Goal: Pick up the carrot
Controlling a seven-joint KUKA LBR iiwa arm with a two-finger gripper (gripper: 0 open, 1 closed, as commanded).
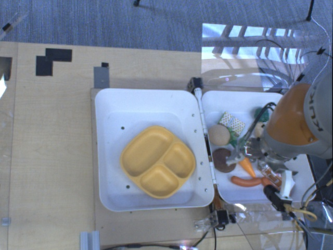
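The carrot (246,166) is a small orange cone lying in the right bin (302,184), its point toward the bin's near side. My gripper (248,153) hangs right over the carrot's thick end, under the grey wrist and orange band. The gripper's body hides the carrot's upper part, and I cannot tell whether it touches the carrot.
Beside the carrot lie a reddish sausage (245,181), a brown round piece (223,160), a beige ball (219,135) and a green-and-white patterned item (232,123). A yellow divided plate (158,161) sits in the left bin (112,139). Cables (291,210) run past the right bin's near rim.
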